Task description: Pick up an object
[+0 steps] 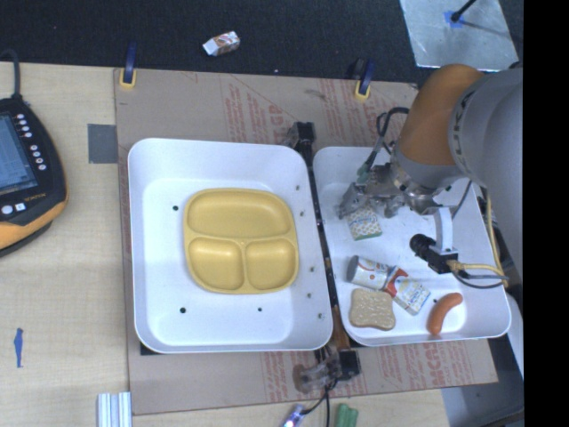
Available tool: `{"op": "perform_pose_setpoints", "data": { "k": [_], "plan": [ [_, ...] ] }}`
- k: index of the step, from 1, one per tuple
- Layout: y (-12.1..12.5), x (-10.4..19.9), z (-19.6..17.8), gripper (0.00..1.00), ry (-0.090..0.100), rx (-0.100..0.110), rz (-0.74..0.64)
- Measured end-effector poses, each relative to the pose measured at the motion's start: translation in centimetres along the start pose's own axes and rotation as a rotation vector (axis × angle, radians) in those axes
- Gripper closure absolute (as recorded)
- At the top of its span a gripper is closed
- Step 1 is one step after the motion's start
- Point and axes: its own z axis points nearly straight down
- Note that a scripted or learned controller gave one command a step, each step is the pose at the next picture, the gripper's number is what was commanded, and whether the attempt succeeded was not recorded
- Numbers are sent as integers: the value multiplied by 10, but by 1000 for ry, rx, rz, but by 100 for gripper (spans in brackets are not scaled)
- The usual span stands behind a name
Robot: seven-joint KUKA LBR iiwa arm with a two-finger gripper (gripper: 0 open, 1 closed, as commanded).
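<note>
- Brown cardboard point(222, 96) covers the bench point(62, 310), clipped at its far edge, and bears two white bins side by side; a pendant point(22, 181) lies at far left, and a small wrapped scrap point(221, 44) sits on the dark floor beyond.
- Left bin point(151, 238) holds a yellow divided plate point(240, 238), its three wells bare.
- Right bin point(480, 323) holds a small patterned packet point(364, 225) in its far-left part, and along the near edge a tube point(372, 274), a slice of toast point(372, 310), a small box point(411, 295) and a sausage point(444, 313).
- The arm point(462, 132) reaches in from the right; its end effector point(364, 201) hangs over the packet, just touching or barely above it. Whether it is spread or pressed together, I cannot tell, and nothing clearly sits within it.
- Risks, as I judge them: the packet is flat and light, so a closing grip may slide over it or push it against the bin wall rather than lift it.
- The packet lies near the bin's left wall, so a low approach could strike that wall.
- A loose cable point(480, 274) trails over the bin and could snag or drag the near items.
</note>
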Motion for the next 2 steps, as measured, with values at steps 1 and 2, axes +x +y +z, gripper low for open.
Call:
{"op": "perform_pose_setpoints", "data": {
  "k": [1,2],
  "plan": [
    [0,-1,-10,100,-2,-1,-2],
    [-13,51,-100,100,4,1,3]
  ]
}}
